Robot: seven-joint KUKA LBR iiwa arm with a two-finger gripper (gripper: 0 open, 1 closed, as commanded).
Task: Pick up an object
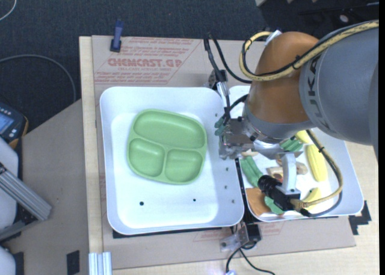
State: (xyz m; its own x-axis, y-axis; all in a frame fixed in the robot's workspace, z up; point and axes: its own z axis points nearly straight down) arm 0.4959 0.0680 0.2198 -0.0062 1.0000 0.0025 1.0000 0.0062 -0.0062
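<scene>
While the grey arm with its orange band (283, 81) hangs over the shallow white right-hand bin (352, 198), the two-finger gripper (230, 140) sits low at that bin's near wall, just to the right of the green three-compartment plastic plate (166, 146). The wrist hides the claw, so I cannot tell whether it is wide, narrow or closed on anything.

The likely targets lie further right of the plate, beyond the gripper. They are a long yellow banana-shaped piece (316, 160), a few slim green pieces (293, 145) just beside it, and a flat orange-brown piece (255, 196) lower down. The plate itself lies alone in the left-hand white bin (168, 204), flat and broad, which probably makes it a poor grip.

To do this step well, pick one piece that stands apart from its neighbours. The yellow one looks best. Centre the claw across its narrow width, keep clear of the bin wall, descend straight, close fully, then lift slowly to check that it comes along.
</scene>
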